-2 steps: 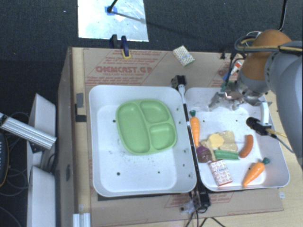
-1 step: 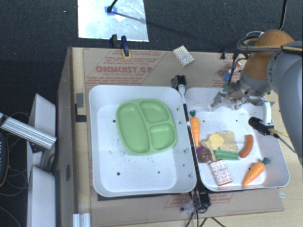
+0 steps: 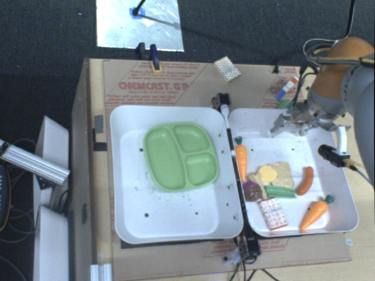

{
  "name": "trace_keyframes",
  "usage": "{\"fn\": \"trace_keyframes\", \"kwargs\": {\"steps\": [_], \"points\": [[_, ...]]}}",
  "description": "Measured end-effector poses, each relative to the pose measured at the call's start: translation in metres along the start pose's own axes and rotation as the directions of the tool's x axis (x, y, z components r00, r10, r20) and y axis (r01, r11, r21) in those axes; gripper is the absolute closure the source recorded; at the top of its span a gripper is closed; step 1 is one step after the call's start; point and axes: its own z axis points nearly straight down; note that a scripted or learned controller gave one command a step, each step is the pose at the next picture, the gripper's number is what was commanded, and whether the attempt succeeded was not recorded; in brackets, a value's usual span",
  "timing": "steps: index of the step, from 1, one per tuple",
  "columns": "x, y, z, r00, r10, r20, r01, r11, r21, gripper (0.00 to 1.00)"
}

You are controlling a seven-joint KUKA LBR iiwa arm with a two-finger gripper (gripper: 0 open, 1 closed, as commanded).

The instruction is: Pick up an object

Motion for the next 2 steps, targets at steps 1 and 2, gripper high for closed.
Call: {"fn": "trace_keyframes", "kwargs": {"steps": [1,2], "points": [[0.020,0.000,0.001,1.000,-0.002,-0.001,0.002,1.000,0.001,0.00],[0.040,0.000,0.001,1.000,-0.002,-0.001,0.002,1.000,0.001,0.00]]}}
